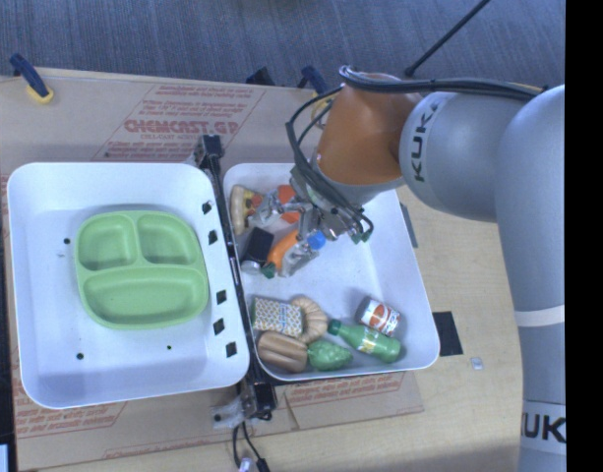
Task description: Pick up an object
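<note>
My arm is smooth, rounded grey casing, with white KUKA lettering near the wrist and again low on the base. A glossy orange band wraps the section above the wrist, and thin black cables loop around it. My gripper is a cluster of small metal parts.

Floor: grey-blue carpet with a fine ribbed weave, seen beyond the far edge of the bench. Bench top: tan cardboard sheet with red printed lettering, lying flat. Blue clamp at the cardboard's far left corner; two more blue clamps along the same far edge, nearer its middle. Black tape patch on the bench near the cardboard's right side. Light is even and diffuse, shadows soft.
</note>
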You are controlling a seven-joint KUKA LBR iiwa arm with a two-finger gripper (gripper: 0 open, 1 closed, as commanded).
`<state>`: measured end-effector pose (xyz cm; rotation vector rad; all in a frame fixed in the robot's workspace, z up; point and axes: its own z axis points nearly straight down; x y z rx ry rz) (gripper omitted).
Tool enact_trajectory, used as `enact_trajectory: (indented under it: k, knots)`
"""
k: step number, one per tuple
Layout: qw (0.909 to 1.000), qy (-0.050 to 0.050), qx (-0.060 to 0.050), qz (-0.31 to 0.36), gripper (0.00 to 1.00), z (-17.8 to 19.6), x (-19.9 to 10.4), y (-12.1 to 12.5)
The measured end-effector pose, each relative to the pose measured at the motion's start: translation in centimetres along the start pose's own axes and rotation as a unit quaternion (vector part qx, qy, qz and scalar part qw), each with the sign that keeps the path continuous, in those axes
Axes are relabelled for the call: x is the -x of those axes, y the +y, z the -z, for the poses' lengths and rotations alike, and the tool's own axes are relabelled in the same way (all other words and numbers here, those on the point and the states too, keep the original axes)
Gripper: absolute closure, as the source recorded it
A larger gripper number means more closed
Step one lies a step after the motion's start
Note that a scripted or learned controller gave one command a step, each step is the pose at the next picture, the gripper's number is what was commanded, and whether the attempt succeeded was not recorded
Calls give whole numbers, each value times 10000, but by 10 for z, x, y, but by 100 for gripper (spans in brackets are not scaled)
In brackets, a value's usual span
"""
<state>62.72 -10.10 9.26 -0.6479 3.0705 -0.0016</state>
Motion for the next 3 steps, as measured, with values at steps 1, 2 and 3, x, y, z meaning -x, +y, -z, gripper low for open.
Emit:
enact_trajectory:
  k: [1,2,3]
  knots:
    - [9940,25,18,1089,0,-1,-8,12]
    - [9941,25,18,1088,0,-1,-8,12]
    - [9940,17,-5,1092,100,11,-7,11]
